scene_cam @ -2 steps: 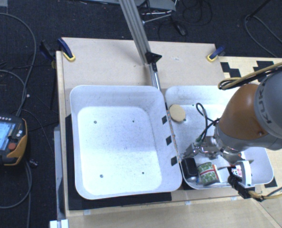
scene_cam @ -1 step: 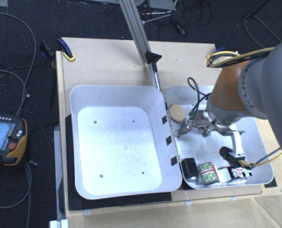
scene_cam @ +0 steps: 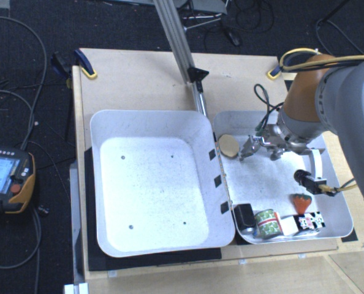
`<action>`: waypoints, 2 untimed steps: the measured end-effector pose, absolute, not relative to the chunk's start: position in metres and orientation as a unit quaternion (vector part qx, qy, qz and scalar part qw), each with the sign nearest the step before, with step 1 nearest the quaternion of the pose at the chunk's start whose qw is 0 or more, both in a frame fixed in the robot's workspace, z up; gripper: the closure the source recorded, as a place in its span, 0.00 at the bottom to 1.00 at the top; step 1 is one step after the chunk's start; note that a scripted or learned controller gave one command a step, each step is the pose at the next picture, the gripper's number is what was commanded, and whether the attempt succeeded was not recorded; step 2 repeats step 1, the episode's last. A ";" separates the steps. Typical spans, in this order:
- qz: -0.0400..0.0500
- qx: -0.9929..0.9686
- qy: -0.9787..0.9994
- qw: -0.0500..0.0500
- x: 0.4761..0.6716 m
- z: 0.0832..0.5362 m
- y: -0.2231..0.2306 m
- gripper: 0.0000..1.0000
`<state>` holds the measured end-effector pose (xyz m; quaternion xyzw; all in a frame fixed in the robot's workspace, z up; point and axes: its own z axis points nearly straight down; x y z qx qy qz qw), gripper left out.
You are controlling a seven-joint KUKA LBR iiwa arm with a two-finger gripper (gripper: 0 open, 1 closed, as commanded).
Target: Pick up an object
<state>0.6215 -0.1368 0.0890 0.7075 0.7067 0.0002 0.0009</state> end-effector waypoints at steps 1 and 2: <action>0.000 0.708 0.707 0.001 0.666 0.088 -0.180 0.00; 0.000 0.708 0.707 0.001 0.666 0.088 -0.180 0.00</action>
